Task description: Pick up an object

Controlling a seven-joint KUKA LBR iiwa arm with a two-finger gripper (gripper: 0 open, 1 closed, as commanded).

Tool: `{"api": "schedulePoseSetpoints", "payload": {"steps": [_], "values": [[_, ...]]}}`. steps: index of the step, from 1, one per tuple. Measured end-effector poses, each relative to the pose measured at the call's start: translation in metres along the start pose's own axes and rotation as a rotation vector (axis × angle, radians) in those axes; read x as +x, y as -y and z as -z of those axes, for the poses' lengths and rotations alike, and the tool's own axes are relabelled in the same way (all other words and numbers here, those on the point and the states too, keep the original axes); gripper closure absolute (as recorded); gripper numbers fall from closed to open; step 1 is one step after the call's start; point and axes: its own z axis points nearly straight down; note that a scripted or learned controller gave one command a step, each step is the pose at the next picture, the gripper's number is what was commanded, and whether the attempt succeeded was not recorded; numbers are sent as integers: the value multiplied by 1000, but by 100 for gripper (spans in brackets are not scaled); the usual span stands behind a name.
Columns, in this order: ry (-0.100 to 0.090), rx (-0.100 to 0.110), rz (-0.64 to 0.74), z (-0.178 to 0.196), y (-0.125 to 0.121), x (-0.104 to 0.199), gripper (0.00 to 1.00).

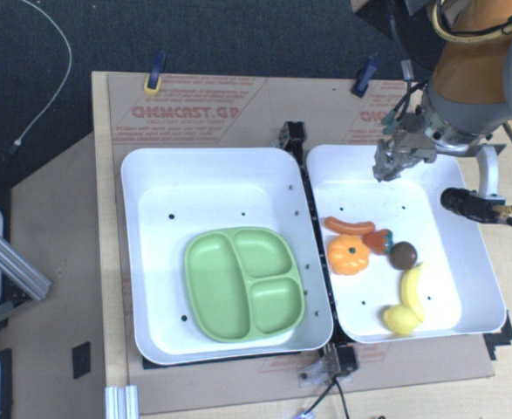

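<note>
The right bin (465, 321) holds several toy foods: an orange sausage (350, 226), an orange pumpkin (349, 256), a small red and teal piece (380, 239), a brown ball (403, 255), a yellow banana (412, 291) and a yellow lemon (400, 319). My gripper (386, 172) hangs over the far part of that bin, above and behind the sausage, with nothing seen between its fingers. Whether they stand open or shut is too small to tell.
The left bin (151, 182) holds a green divided plate (242, 282) toward its front. A black clip (292, 134) sits at the far end of the seam between the bins. Blue clamps (365, 77) hold the cardboard at the back.
</note>
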Motion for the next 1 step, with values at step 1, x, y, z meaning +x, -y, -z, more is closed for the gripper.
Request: {"api": "schedulePoseSetpoints", "payload": {"steps": [1], "values": [[0, -1, 1, 4, -1, 60, 100]]}}
